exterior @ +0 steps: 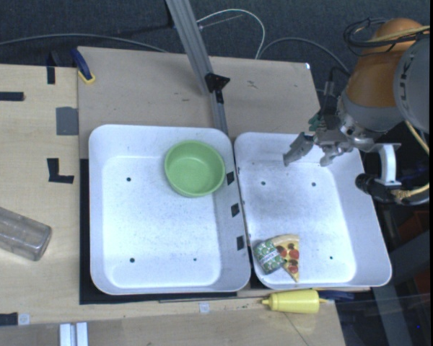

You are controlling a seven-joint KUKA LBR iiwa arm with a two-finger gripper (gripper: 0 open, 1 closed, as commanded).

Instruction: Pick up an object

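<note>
A green bowl sits upright in the left bin, near its back right corner. A small toy pizza slice with green and red patches lies in the right bin at its front left corner. My gripper hangs over the back of the right bin, well apart from both things. Its two fingers are spread, with nothing between them.
A yellow bottle lies on the bench just in front of the right bin. A clear plastic cylinder rests at the far left. A grey pole slants down to the gap between the bins.
</note>
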